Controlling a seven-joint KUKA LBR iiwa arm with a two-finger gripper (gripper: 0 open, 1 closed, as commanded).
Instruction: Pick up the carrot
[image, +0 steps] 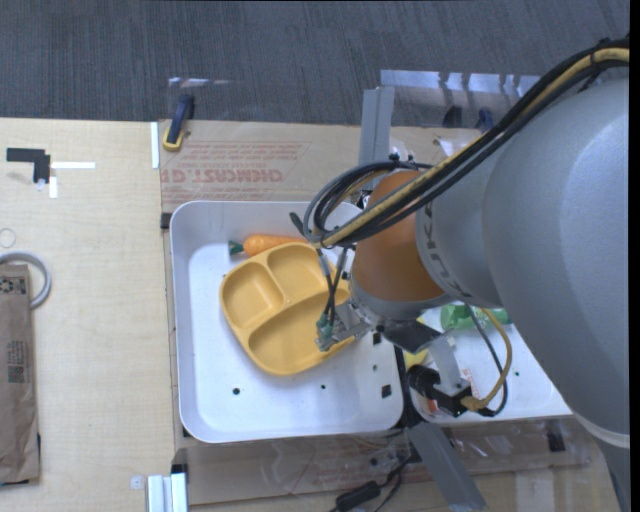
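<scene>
Tool (335, 335) sat over yellow tray (275, 310), grip state unclear; carrot (268, 243) lay beyond tray's far rim; needed repositioning there.

Even, bright overhead light w/ soft shadows; glare on white bin (200, 400); near arm (560, 220) blurred.

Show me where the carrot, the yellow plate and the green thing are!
carrot (266, 242): camera view, on its orange body.
yellow plate (262, 290): camera view, on its upper-left compartment.
green thing (459, 318): camera view, on its visible part beside the arm.
</scene>
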